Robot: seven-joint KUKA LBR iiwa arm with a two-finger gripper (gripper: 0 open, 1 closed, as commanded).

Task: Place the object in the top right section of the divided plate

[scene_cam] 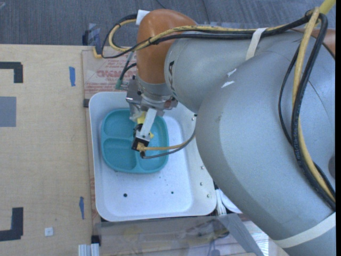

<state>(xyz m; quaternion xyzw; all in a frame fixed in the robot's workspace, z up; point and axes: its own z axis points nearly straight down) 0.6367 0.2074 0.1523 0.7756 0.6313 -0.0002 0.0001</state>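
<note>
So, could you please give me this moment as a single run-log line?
arm: grey KUKA arm reaching in from right | gripper: over teal divided plate | plate: flat in shallow white bin | placement: unconfirmed

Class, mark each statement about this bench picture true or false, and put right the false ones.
1. The divided plate is teal. True.
2. The plate lies in a black crate. False: it lies in a white bin.
3. The gripper is over the plate. True.
4. A green band sits above the wrist. False: the band is orange.
5. The tape strips on the bench are blue. True.
</note>
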